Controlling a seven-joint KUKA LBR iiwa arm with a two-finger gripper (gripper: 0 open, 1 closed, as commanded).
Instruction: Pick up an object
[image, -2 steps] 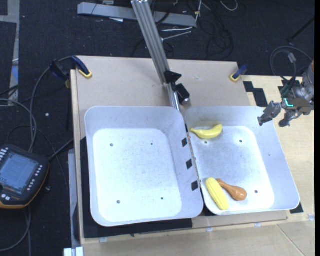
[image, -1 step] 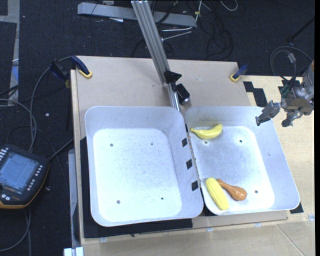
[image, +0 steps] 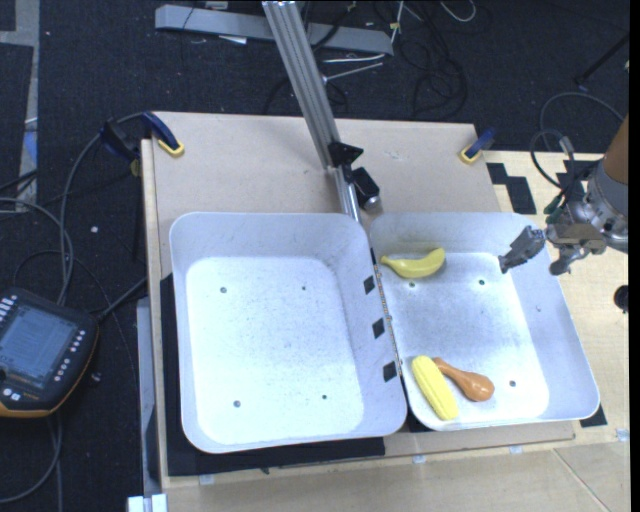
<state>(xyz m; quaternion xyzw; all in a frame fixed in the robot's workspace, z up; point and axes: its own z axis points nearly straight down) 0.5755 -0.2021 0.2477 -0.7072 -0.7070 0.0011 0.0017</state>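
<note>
Above the right bin's (image: 560, 330) far right rim, the gripper (image: 542, 252) hangs with fingers (image: 522, 246) spread wide, touching nothing.

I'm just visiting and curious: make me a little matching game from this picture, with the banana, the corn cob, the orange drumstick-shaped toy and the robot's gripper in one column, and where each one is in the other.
Things:
1. banana
2. corn cob
3. orange drumstick-shaped toy
4. gripper

Places:
A. above the right bin's far right edge, with nothing between its fingers
B. near edge of the right bin, lying beside the orange toy, on its left
C. far side of the right bin, near the divider between the bins
D. near part of the right bin, just right of the yellow cob

Pairs: 1-C, 2-B, 3-D, 4-A
</note>
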